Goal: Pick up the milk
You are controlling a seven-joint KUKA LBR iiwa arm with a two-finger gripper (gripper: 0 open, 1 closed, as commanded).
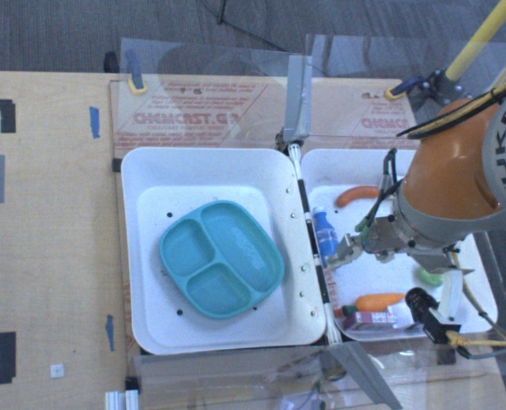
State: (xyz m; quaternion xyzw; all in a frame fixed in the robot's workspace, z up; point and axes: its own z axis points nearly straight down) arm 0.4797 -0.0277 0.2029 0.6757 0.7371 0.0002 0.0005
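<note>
arm: reaching in from right, low over right bin
left bin: holding teal divided plate, nothing else
right bin: holding the clutter
milk: blue-and-white carton lying flat along right bin's left wall, near the divider
gripper: just beside milk, fingertips touching or nearly so; finger spread unclear, cannot tell
other items: orange sausage toward back, carrot and red-labelled packet toward front, green bit under wrist
progress: approach made; grasp not confirmed, lift not yet done
</note>
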